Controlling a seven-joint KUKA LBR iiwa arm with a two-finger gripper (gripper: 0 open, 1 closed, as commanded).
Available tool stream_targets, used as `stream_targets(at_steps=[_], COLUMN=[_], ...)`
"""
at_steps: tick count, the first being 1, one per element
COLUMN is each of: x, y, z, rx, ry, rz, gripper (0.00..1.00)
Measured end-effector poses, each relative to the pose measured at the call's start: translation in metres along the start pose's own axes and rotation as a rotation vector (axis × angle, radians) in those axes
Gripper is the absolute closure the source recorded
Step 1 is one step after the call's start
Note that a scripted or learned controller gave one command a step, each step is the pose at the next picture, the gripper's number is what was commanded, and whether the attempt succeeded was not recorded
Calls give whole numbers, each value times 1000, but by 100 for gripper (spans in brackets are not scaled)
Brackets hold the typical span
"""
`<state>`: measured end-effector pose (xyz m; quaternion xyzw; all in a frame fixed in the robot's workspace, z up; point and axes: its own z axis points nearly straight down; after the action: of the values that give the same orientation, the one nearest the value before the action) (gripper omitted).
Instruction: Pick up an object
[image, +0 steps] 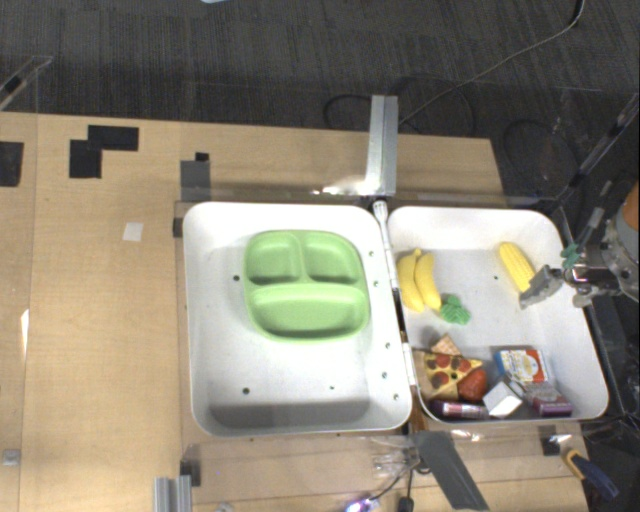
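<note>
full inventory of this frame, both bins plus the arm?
divided plate: 1, light green, middle of left bin
bananas: 1 pair, yellow, right bin, by its left wall
broccoli piece: 1, green, just right of the bananas
corn cob: 1, yellow, upper right of right bin
pizza slice: 1, red and tan, lower left of right bin
small carton: 1, blue and white, lower right of right bin
claw: 1, grey, over right bin's right side, beside the corn
</note>
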<state>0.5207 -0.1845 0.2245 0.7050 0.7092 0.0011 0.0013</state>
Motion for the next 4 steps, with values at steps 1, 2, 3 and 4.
stream_targets(at_steps=[1,2,3,4], x=[-4,34,51,-6], y=[74,80,150,130], z=[79,116,135,92], rx=[0,-2,-3,-5], ry=[1,0,-2,-2], rz=[79,-146,-253,-226], gripper=[0,0,0,0])
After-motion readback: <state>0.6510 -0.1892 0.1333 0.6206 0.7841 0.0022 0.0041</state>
